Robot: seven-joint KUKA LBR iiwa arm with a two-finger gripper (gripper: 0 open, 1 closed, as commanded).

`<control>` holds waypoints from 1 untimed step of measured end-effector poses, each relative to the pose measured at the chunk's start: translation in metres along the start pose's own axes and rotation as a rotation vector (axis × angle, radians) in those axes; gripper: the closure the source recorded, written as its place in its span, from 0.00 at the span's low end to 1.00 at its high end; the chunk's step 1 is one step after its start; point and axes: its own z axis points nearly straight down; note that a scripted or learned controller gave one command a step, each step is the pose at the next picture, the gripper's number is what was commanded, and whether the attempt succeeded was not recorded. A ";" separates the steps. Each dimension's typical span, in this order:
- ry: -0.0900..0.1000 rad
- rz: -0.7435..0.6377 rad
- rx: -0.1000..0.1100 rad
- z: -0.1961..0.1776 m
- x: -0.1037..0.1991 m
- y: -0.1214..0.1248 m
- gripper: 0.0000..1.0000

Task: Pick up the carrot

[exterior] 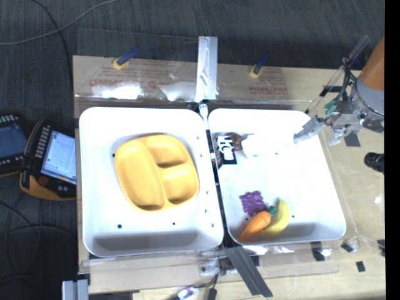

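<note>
The grey arm with its orange band (pixel 377 67) comes in over the upper right corner of the right-hand shallow white plastic bin (pixel 325 167), and its two-finger metal pincer (pixel 322 130) hangs above that bin's far right rim, one pale finger slanting out toward the bin's middle and the other sitting lower and closer to the wrist. The two fingers stand apart with nothing between them, so the pincer is released. The small orange carrot with a green top (pixel 256 224) lies well away from the pincer, down toward the near edge of the same bin and to the pincer's left, tilted with its tip pointing at the bin's near left corner. A yellow banana (pixel 281 217) lies just beside the carrot on the side nearer the pincer, touching it, and a purple bunch of toy grapes (pixel 252 202) sits just above the carrot, between it and the pincer's height in the view. A small dark brown and white object (pixel 229 145) rests at the far left of this bin, level with the pincer. Farther left, the other white bin (pixel 100 224) holds a yellow divided plastic tray (pixel 156 170). Both bins sit on the pale wooden counter (pixel 369 230).
</note>
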 end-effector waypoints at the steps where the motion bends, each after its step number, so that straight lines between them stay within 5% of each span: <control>1: 0.002 -0.098 0.001 0.147 0.062 -0.093 0.00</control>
